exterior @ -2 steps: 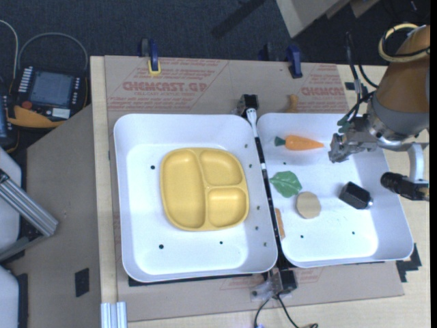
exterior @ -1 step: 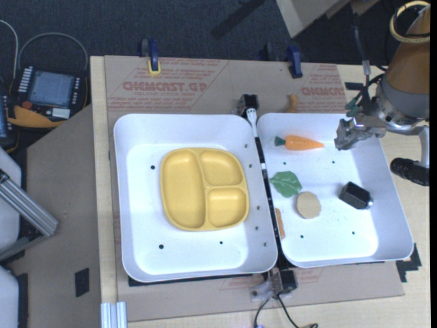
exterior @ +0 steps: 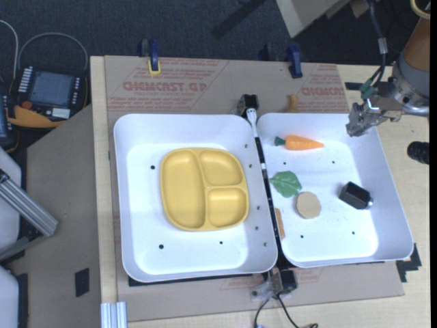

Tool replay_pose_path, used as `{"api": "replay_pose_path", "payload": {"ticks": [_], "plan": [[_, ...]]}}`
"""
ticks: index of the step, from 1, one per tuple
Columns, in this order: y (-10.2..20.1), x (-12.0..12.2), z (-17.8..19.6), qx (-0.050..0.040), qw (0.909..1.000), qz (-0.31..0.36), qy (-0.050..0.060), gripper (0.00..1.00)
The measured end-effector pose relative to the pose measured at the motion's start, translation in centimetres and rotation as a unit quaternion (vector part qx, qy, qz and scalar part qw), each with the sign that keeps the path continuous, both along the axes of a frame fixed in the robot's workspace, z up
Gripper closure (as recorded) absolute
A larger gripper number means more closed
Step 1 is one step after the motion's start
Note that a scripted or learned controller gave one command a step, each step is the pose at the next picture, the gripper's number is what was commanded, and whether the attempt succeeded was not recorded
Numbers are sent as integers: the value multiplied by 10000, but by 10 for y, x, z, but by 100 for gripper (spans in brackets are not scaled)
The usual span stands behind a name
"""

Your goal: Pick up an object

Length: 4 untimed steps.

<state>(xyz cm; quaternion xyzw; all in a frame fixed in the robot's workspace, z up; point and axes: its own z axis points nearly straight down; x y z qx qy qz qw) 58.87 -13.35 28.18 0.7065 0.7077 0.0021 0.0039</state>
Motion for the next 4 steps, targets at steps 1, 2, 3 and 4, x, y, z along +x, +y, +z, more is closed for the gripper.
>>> {"api": "replay_pose_path", "payload": {"ticks": [1,2,3,4], "plan": [[55,-23,-14,25,10000,13,61,100],[109,-41,-34,25,10000,20,67,100],[160,-50,-51,24,10000,21,65,100],[210,-66,-65,24,10000,21,67,100]]}}
